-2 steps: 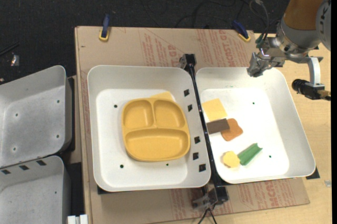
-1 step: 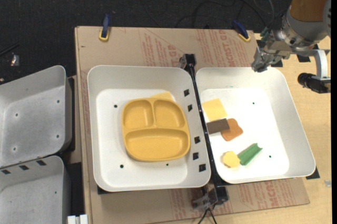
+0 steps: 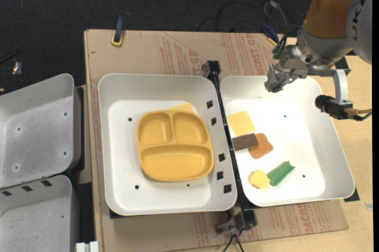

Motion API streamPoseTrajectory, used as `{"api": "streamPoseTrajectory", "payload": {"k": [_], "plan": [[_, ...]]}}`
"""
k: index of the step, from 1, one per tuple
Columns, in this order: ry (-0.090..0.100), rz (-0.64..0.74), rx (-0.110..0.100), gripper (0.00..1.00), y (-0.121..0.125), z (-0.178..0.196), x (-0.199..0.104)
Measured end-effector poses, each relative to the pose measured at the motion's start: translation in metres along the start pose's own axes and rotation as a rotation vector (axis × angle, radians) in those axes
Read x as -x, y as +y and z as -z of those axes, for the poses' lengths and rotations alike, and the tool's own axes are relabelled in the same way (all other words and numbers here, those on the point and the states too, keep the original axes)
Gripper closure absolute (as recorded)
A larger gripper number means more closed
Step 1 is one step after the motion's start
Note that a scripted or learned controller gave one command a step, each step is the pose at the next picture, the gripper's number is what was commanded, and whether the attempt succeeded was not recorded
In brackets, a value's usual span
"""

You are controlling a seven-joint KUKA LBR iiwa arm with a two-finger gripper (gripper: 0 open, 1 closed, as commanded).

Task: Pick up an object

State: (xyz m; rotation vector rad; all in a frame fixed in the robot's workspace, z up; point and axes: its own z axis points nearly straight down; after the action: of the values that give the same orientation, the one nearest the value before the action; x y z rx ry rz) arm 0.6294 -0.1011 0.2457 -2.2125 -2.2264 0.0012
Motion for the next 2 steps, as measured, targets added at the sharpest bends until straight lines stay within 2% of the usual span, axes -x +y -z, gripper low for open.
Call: {"api": "streamPoseTrajectory", "payload": {"k": [1,2], "plan": [[0.0,0.0,0.0,1.0,-0.016,-0.013,-0.046],[0.001,0.002,0.001,1.0,-0.031,-0.008,-0.108]]}}
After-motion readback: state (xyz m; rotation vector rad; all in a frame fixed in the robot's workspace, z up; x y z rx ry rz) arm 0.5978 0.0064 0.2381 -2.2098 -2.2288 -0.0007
